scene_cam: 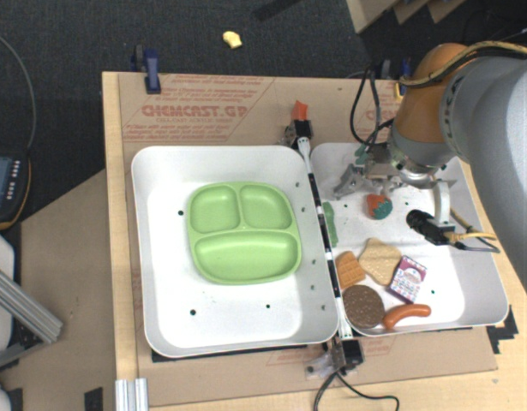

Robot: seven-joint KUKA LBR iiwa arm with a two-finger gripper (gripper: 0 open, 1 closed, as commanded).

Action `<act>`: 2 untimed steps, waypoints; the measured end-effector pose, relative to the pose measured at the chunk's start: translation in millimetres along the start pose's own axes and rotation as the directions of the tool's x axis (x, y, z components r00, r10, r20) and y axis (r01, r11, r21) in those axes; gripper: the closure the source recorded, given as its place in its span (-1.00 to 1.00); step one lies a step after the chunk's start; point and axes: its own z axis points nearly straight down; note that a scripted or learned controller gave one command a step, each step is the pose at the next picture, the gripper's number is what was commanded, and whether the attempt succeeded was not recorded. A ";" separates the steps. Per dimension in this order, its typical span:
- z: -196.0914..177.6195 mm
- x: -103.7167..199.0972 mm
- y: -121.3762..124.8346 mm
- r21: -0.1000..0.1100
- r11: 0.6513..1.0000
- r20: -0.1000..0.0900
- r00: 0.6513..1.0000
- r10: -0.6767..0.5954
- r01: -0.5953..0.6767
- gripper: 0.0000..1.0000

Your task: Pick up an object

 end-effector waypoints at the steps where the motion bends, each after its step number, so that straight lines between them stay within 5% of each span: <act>1: 0.3 -1.2 -25.8 0.000 1.000 0.000 1.000 0.000 0.000 -1.00; 2: -10.4 -1.0 -24.0 -0.004 1.000 0.001 1.000 -0.001 0.001 1.00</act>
